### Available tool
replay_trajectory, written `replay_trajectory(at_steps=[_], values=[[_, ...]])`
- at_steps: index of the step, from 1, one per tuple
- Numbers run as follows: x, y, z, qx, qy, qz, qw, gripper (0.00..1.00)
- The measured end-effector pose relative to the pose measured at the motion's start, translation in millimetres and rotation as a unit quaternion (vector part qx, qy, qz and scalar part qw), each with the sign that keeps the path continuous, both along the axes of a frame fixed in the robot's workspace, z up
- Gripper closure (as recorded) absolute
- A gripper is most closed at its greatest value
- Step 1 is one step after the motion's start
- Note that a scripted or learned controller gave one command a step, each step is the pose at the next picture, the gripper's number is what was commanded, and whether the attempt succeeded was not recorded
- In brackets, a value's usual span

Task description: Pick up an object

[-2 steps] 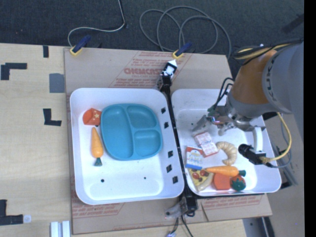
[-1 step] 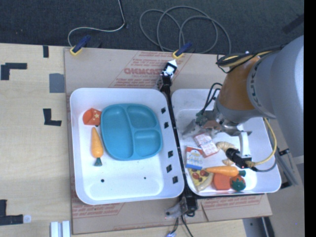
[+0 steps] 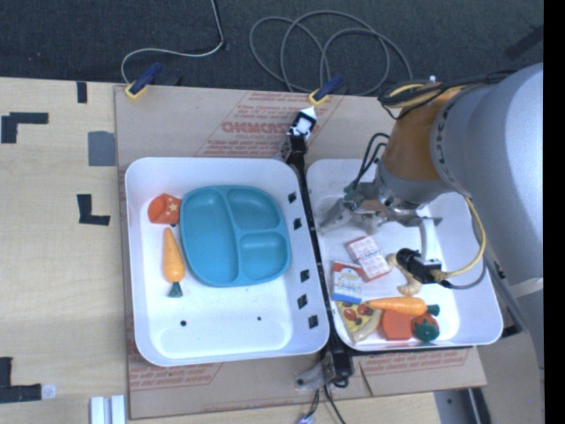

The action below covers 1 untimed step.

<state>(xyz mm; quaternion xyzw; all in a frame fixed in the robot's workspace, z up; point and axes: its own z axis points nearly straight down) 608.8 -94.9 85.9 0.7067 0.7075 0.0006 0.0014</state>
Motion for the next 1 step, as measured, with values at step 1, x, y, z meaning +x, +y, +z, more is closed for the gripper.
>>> replay_trajectory(at_steps=[1], values=[[-27.5,0.3,0.4,-0.0005,-0.001,0.000,1.0000,0.00]])
